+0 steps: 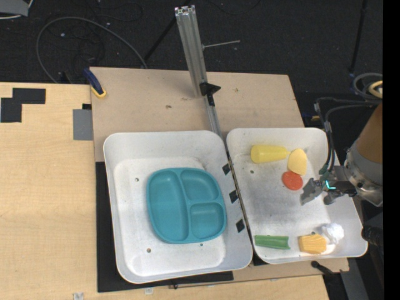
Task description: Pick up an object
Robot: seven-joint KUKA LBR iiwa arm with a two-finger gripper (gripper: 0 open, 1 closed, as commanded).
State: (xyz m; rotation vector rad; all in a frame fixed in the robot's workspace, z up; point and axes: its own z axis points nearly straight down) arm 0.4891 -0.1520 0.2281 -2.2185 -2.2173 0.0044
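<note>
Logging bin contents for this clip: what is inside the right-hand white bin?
The right bin holds a yellow piece, a second yellow piece, a red ball, a green piece, an orange-yellow item and something white. The gripper covers part of the floor.

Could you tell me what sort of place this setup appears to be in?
Most likely a robotics lab bench for grasping trials: two white bins, one holding toy food such as a green piece, a robot hand over them, and loose cables on the dark floor.
</note>
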